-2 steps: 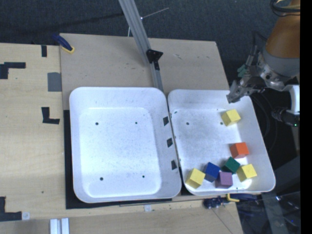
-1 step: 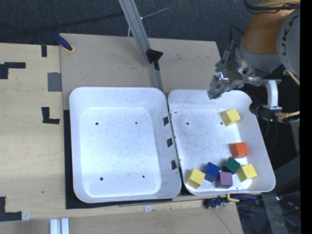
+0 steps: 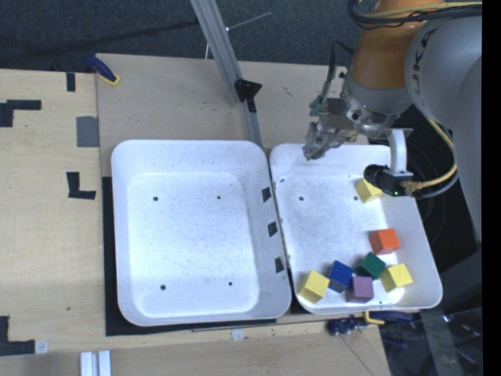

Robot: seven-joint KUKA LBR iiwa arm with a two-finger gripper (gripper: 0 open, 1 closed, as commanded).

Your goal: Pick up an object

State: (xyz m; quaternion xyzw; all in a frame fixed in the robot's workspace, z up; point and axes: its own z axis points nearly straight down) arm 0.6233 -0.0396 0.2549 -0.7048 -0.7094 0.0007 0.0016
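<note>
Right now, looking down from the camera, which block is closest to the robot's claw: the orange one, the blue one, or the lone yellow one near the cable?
From the gripper:
1. Lone yellow block, right bin's upper right.
2. Orange block, right side.
3. Blue block, bottom cluster.

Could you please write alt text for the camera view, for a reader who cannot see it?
A grey robot arm reaches in from the right, its gripper hanging over the far rim of the right bin. Coloured blocks lie toward that bin's near right corner: three yellow, one orange, green, blue and purple. The left bin sits alongside.
</note>
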